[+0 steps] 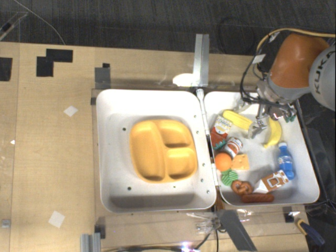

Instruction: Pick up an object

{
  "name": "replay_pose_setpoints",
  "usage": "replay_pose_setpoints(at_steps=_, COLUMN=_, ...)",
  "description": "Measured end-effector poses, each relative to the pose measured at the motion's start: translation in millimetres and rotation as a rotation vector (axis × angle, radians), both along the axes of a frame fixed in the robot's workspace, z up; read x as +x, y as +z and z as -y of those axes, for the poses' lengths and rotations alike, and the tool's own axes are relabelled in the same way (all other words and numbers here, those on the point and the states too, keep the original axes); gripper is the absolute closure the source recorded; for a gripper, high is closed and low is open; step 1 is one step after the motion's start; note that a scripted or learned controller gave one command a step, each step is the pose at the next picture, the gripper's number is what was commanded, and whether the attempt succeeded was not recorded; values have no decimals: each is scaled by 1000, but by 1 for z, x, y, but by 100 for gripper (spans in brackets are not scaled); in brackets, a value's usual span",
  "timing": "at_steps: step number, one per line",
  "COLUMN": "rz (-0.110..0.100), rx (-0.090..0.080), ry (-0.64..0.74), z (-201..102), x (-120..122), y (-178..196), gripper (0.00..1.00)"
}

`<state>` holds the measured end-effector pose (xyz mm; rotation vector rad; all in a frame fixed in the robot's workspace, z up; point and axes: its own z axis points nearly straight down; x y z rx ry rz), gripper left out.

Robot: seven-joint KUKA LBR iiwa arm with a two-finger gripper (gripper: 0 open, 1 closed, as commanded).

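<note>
To my left: a white bin [105, 156] bearing a yellow divided tray [161, 149]. Beneath me: a second bin [310, 185] of toy food, my gripper [261, 124] above it, fingers apart, clamping nothing. Banana [274, 132] just beside my fingertips, corn [236, 120] just left, blue bottle [285, 161] nearer the front.

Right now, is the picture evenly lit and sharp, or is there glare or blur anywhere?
In the camera view, light is soft overall; the left bin shows a gentle shadow along its lower inside wall, the yellow tray a dull sheen. Small toys in the right bin look slightly soft, and the gripper is blurry.
</note>
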<state>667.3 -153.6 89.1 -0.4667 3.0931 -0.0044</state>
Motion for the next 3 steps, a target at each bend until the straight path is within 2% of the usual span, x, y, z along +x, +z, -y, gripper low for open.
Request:
replay_pose_setpoints(at_steps=1, rz=4, rx=-6, ry=95, z=55, x=-23, y=69, gripper=0)
replay_pose_setpoints(at_steps=2, rz=-5, rx=3, ry=-127, z=51, x=-22, y=12, gripper=0)
replay_pose_setpoints(at_steps=3, rz=-2, rx=0, ry=-123, z=53, x=-103, y=1, gripper=0)
